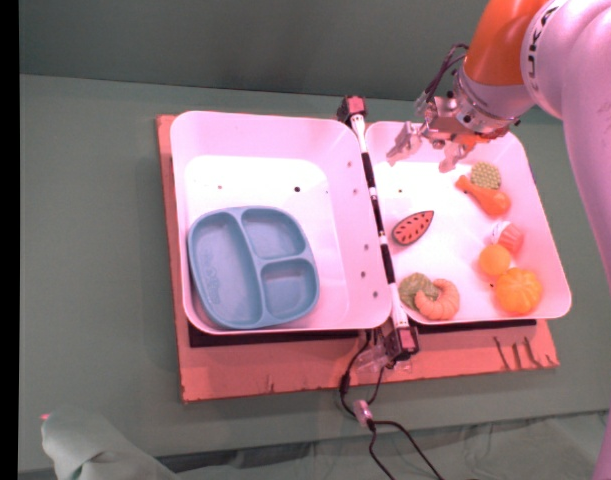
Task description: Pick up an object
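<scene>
In the right bin (545, 268) lie several toy foods. A watermelon slice (413, 227) rests near the bin's middle. An orange carrot-like piece with a green waffle top (485, 188) lies at the right. Lower down are a small orange ball against a red-and-white piece (499, 250), an orange pumpkin (518, 290), and a tan shrimp-like ring (439, 300) on a green piece (414, 285). My gripper (426, 151) hangs over the bin's far left corner, open, with nothing between its fingers, well above the watermelon slice.
The left bin (200, 138) holds a blue divided plate (253, 266) in its near half. A black-and-white divider rail (375, 208) runs between the bins. Cables (370, 418) trail off the board's front edge.
</scene>
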You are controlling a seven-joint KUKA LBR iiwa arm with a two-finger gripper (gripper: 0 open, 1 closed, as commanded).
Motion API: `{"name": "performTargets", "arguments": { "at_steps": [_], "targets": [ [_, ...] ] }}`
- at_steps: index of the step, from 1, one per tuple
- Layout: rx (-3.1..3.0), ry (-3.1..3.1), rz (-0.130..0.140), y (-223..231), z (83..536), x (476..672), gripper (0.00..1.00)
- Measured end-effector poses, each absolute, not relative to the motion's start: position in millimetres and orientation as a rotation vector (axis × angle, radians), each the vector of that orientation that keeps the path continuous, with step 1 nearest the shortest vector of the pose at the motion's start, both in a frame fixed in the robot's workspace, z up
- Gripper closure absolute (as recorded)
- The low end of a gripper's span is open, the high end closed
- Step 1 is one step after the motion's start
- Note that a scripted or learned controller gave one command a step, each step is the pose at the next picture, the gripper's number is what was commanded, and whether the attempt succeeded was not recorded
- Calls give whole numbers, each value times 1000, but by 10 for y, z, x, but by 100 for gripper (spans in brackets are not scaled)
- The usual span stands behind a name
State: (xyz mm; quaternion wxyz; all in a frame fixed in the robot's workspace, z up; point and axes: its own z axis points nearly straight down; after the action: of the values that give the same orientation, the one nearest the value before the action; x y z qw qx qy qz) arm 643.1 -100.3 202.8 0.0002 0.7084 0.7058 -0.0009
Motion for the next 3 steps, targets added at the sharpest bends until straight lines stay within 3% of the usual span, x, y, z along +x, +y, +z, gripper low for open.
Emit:
{"name": "performTargets", "arguments": {
  "at_steps": [2,3],
  "targets": [
    [2221,2209,1,-1063,1361,6470,0],
    [2219,2211,5,-1051,1349,6480,0]
  ]
}}
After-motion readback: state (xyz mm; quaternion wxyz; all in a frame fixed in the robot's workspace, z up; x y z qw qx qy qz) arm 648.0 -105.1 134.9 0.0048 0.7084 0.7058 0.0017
